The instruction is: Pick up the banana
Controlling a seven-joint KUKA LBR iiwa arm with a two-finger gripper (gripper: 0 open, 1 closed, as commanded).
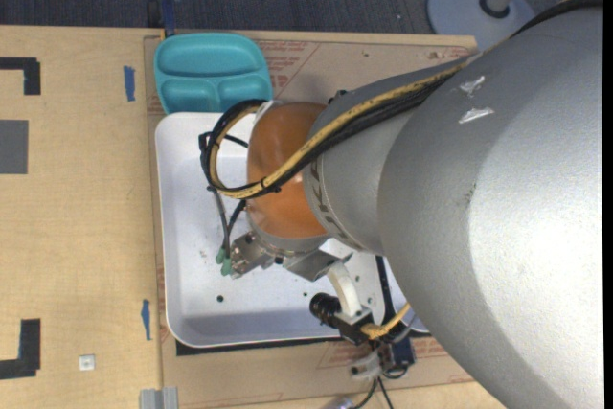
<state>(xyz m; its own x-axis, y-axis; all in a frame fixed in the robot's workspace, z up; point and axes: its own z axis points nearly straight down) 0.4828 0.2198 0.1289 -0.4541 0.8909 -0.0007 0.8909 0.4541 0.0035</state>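
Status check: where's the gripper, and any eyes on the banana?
Arm low over the white bin, covering most of it. Gripper hidden under the wrist. Banana not sighted. Teal tray at the bin's far edge.

The tan tabletop (77,206) carries a white bin (187,235) and a teal tray (211,72) touching its far edge.

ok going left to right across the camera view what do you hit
blue tape mark → teal tray → white bin → orange band → grey arm
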